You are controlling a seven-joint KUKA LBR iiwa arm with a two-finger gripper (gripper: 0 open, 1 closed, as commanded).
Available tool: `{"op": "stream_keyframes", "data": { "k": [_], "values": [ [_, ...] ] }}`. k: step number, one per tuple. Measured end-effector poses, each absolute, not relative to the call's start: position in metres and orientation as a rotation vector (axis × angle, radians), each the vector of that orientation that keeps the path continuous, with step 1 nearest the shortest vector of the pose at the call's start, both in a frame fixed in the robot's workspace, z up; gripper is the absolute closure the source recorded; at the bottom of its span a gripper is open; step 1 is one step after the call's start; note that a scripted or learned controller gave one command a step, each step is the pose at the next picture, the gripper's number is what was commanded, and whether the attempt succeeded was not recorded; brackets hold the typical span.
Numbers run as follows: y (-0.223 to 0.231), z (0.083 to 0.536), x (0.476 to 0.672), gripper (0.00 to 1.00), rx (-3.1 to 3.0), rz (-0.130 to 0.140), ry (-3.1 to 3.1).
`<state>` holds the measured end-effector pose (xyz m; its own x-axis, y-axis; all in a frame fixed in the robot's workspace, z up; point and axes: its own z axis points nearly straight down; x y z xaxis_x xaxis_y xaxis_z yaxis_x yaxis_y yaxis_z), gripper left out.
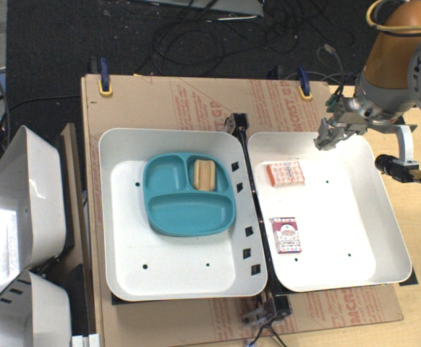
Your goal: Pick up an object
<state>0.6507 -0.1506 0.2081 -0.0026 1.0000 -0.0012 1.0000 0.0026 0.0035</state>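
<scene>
One grey arm (395, 56) reaches in from the right, its gripper (326, 137) over the right bin's (384, 215) far edge; we cannot tell its state. We see two small packets (285, 173) (287, 235) lying apart on that bin's floor.

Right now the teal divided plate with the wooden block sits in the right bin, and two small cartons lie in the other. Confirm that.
Not quite. The camera view shows the teal divided plate in the left bin, not the right one, with the wooden block in its upper right compartment. The two small cartons lie in the right bin.
</scene>
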Motion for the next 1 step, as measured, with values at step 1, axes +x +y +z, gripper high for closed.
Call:
{"op": "stream_keyframes", "data": {
  "k": [1],
  "values": [
    [-0.1564, 0.2708, 0.6506, 1.00, 2.214, 0.005, 2.220]
  ]
}}
